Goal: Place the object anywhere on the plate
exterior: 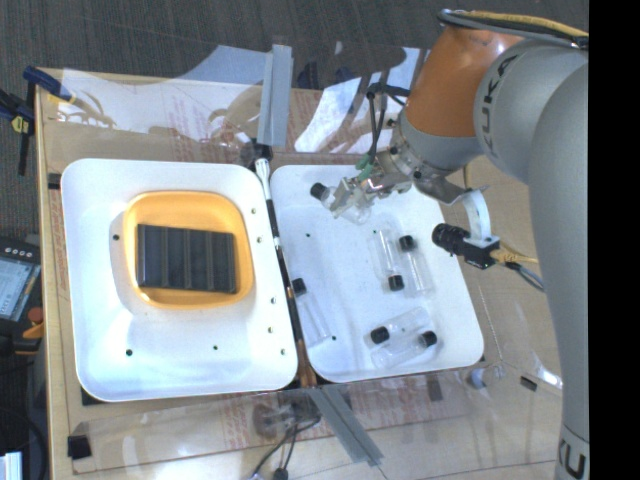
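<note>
Hand [352,194] over right bin's [455,343] far end, grip state unreadable. Plate [130,230] lies leftward in left bin; vials [392,258] just nearside.

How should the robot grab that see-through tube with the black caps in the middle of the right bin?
Probably from straight above, pinching the clear middle of the tube. It lies flat in the right bin, running away from the camera, so the fingers should close across its narrow width between the black caps. The gripper hangs near the bin's far edge, close to another small clear piece.
</note>
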`<control>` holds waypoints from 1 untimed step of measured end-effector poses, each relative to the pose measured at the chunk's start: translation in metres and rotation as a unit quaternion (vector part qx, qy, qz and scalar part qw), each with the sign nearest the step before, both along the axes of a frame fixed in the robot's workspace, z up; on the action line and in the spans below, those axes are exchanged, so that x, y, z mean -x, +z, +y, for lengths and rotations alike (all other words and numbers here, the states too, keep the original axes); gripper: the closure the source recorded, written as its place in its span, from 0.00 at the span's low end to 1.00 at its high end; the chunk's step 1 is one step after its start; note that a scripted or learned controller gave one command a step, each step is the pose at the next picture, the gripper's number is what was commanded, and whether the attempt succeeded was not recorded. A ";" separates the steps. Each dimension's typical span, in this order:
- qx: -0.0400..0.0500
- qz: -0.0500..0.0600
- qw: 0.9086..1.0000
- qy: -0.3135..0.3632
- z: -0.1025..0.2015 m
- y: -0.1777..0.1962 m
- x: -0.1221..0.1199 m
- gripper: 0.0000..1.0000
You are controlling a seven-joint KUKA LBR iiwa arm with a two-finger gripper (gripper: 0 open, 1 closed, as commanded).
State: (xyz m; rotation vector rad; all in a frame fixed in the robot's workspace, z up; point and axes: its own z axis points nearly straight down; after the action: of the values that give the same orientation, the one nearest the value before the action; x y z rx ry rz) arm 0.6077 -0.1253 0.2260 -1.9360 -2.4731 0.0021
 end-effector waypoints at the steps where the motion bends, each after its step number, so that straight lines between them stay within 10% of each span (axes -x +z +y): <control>1: 0.000 0.002 0.994 0.109 0.095 -0.035 -0.012 1.00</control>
State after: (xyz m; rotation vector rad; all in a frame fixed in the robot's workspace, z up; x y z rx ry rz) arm 0.6199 -0.0298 0.1910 -1.6531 -2.6673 0.0042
